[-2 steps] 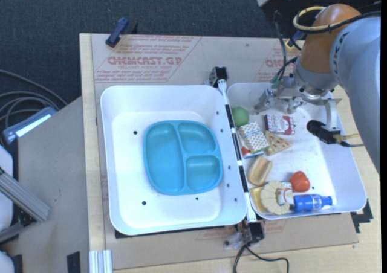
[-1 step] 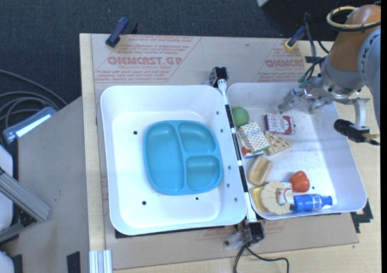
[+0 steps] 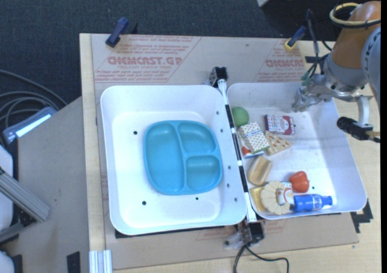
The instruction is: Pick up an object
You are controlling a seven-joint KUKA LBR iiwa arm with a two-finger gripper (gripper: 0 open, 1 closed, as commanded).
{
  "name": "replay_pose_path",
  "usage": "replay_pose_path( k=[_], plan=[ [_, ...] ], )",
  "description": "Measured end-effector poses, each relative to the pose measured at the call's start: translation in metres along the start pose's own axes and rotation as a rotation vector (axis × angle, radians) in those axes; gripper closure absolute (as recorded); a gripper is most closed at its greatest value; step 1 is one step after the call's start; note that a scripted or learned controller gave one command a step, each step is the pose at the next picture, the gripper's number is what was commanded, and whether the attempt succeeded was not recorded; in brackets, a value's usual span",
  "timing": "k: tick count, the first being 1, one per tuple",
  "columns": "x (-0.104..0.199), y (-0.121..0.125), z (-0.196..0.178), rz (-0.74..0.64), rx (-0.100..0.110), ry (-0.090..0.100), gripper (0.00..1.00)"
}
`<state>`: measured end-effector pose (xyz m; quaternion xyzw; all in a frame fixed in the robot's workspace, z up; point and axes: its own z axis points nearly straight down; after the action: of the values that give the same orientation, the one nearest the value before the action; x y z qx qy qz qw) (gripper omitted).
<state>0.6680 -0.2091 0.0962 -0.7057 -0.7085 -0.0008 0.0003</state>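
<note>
The right bin (image 3: 338, 151) holds several small items along its left side: a green ball (image 3: 240, 115), a red and white packet (image 3: 280, 124), a checkered packet (image 3: 254, 138), a waffle-like cracker (image 3: 277, 142), a tan bread piece (image 3: 260, 170), a red tomato-like item (image 3: 299, 180), a round tan item (image 3: 275, 197) and a blue bottle (image 3: 311, 203) lying on its side. My gripper (image 3: 304, 99) hangs over the far edge of the right bin. It is up and to the right of the red and white packet and touches none of the items.
A blue divided plate (image 3: 182, 157) lies in the middle of the left bin (image 3: 121, 121). A black clamp (image 3: 219, 75) sits at the far end of the wall between the bins. The grey arm (image 3: 354, 54) comes in over the right bin's far right corner.
</note>
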Motion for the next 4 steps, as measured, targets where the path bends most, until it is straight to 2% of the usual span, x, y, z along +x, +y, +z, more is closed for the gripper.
replay_pose_path(
  k=[1,2,3,4],
  plan=[
    [0.000,0.000,0.000,0.000,0.001,0.000,0.00],
    [0.000,0.001,-0.011,-0.001,-0.002,-0.002,1.00],
    [0.000,0.000,-0.010,-0.001,-0.001,-0.001,0.00],
    [0.053,-0.001,0.012,0.003,0.002,0.000,0.00]
  ],
)
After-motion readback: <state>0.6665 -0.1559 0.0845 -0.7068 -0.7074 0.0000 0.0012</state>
